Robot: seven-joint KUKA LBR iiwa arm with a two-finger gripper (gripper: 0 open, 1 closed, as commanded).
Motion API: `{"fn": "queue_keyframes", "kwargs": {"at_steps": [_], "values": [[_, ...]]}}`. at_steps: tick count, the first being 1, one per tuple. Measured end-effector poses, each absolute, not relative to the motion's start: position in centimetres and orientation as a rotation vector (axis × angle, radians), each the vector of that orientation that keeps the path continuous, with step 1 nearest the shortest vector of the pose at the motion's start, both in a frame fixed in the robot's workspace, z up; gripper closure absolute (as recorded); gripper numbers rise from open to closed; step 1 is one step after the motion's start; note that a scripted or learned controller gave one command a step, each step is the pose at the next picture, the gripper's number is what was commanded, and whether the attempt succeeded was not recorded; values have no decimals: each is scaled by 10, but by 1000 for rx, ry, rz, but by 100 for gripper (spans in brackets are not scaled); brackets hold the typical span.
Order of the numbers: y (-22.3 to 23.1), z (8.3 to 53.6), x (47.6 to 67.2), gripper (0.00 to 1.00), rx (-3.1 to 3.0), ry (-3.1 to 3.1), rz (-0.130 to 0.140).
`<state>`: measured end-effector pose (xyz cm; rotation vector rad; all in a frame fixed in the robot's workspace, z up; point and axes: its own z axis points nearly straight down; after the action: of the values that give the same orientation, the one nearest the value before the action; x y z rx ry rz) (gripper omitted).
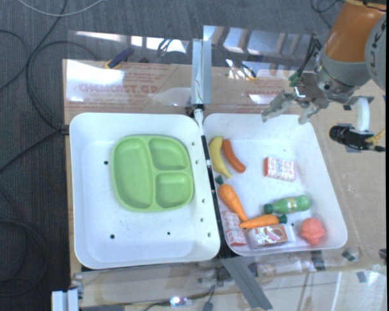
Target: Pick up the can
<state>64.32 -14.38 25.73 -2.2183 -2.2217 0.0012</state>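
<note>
The can [231,229] looks red and white and lies near the front left corner of the right bin [324,167], partly covered by two carrots; its shape is hard to make out. My gripper [290,113] hangs over the bin's far rim, well away from the can, with its two fingers [273,112] spread open and nothing between them.
The right bin also holds a banana [217,155], an orange sausage [233,156], a pink packet [280,168], a green bottle [289,205], carrots [232,201], a small carton [271,236] and a red fruit [312,230]. A green divided plate [153,172] lies in the left bin [91,193].
</note>
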Motion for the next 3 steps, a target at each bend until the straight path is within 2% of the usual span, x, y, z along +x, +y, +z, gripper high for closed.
{"fn": "queue_keyframes", "kwargs": {"at_steps": [1, 2, 3], "values": [[-177, 108, 596, 0, -2516, -1892, -4], [-199, 101, 565, 0, -2601, -1806, -46], [-176, 90, 510, 0, -2834, -1373, -17]]}}
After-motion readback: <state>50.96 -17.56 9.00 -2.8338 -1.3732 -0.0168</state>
